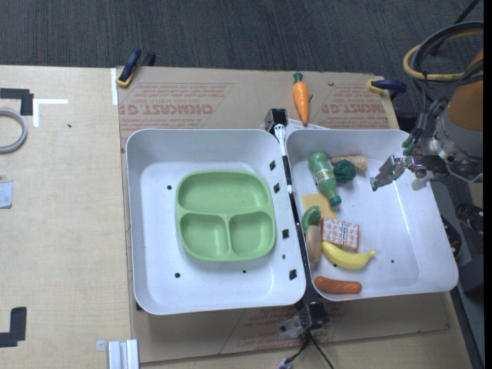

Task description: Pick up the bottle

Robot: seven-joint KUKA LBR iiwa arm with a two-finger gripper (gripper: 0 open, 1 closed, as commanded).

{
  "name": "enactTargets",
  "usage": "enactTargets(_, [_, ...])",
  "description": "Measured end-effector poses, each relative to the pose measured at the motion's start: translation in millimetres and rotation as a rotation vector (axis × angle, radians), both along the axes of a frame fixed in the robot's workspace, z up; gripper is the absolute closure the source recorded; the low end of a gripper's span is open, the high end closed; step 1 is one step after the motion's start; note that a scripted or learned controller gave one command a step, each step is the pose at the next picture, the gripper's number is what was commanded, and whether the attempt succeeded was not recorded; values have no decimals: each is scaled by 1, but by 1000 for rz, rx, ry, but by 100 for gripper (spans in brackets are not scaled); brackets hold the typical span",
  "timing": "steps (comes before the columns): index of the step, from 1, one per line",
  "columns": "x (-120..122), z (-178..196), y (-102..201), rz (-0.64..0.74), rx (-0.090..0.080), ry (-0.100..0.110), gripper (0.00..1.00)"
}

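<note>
- Camera view, right bin: fingers (pixel 382 177) hanging above the bare floor toward the far right, spread or pressed together impossible to tell.
- Green bottle (pixel 324 177) lying on its side at the far left of the right bin (pixel 415 271), well apart from the fingers, touching a dark green vegetable (pixel 344 171).
- Nearer: small box (pixel 340 233), banana (pixel 347 257), sausage (pixel 337 286).
- Left bin: green divided plate (pixel 226 217).
- Carrot (pixel 300 97) on the table beyond.

This is a robotics lab. A plywood bench (pixel 61 229) carries 2 white bins (pixel 154 283) on taped-down cardboard (pixel 177 102) held by clamps (pixel 129 66), with black tape markers (pixel 17 98), toy food, looped cables (pixel 442 56) and grey carpet (pixel 192 14).
</note>
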State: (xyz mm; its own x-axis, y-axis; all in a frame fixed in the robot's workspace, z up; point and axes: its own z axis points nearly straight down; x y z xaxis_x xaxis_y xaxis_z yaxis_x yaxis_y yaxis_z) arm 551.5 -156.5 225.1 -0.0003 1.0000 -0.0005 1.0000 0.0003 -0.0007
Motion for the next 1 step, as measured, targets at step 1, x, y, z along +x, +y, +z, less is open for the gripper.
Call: enactTargets(1, [0,10,0,1,-1,-1,100])
